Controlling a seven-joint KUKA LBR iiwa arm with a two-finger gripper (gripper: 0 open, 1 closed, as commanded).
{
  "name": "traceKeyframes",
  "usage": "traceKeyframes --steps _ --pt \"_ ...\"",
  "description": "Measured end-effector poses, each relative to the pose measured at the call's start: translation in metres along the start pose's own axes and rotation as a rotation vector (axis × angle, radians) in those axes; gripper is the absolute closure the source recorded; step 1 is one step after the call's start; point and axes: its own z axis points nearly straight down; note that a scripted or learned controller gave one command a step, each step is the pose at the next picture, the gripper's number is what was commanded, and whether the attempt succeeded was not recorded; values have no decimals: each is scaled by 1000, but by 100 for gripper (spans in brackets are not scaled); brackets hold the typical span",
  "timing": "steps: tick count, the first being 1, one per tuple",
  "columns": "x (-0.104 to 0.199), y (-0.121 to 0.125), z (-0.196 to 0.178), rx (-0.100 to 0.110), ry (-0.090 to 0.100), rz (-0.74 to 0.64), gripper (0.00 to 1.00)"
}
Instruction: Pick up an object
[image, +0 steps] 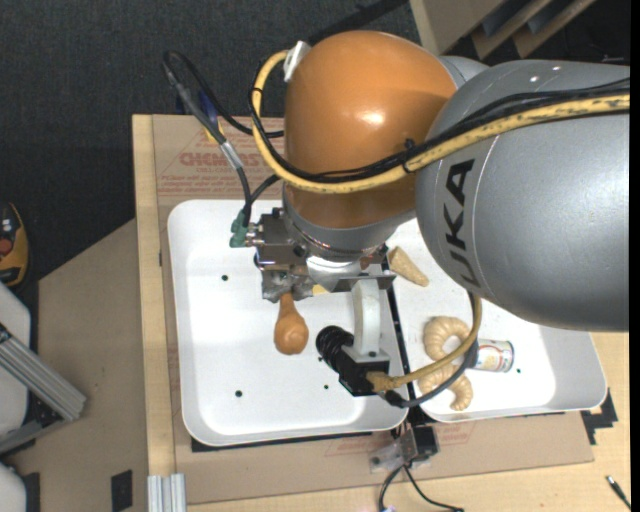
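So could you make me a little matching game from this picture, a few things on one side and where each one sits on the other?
Things:
1. brown pear-shaped object
2. small can
3. pale curled piece
4. orange band

Places:
A. on the arm, above the bins
B. left bin, just below the tool
C. right bin, lying on its side near the right
D. right bin, just left of the can

Pairs: 1-B, 2-C, 3-D, 4-A

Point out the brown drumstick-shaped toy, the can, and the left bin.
Drumstick toy (290, 328): camera view, its rounded end.
Can (494, 355): camera view, its side.
Left bin (205, 300): camera view, bare floor.
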Motion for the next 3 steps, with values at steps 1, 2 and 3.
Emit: traceKeyframes --steps 1,2,3 --pt "0 1 -129 -32 16 -3 100" --pt "0 0 24 -1 1 0 100" --pt "0 2 -83 -29 14 -3 100"
